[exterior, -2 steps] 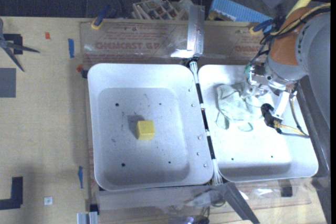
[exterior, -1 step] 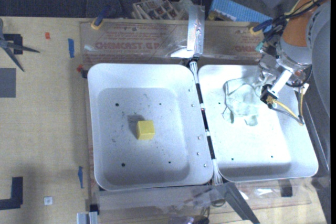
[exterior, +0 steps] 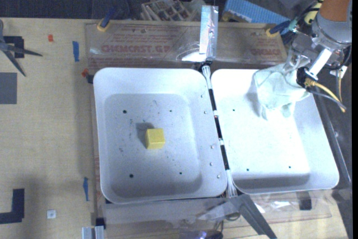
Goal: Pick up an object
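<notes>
- Gripper (exterior: 296,73) at 2 o'clock over right bin (exterior: 268,176), touching clear plastic bag (exterior: 274,92); fingers' state: cannot tell.
- Yellow block (exterior: 155,138) sits mid left bin (exterior: 112,87).
- Step: probably grasping bag; next, lift.

Arm (exterior: 335,5) enters from upper right, orange band above grey wrist, angled down-left over far right corner of right bin (exterior: 279,176). Gripper (exterior: 296,73) hangs above that corner, a clear crumpled thing (exterior: 274,92) dangling from it.
</notes>
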You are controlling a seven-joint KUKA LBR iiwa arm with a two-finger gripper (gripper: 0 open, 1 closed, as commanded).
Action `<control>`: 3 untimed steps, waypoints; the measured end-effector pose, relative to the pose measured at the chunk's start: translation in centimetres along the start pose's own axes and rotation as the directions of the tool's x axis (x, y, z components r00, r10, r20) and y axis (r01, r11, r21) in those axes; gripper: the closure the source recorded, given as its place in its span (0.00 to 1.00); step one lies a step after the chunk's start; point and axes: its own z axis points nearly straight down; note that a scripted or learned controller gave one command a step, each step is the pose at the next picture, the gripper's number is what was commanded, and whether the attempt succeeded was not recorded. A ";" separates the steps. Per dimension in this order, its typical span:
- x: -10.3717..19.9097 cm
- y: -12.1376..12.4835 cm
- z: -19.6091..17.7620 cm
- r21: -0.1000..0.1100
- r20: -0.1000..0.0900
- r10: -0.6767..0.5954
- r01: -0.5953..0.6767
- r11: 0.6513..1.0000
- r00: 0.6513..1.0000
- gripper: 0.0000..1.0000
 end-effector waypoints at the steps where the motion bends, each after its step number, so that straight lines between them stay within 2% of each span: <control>1: -0.2 -0.3 12.2 -0.002 -0.002 0.387 -0.387 0.922 0.922 1.00; 2: -2.0 -1.1 9.7 0.001 0.000 0.751 -0.751 0.660 0.660 1.00; 3: -1.8 -1.2 12.8 -0.002 -0.005 0.750 -0.750 0.662 0.662 1.00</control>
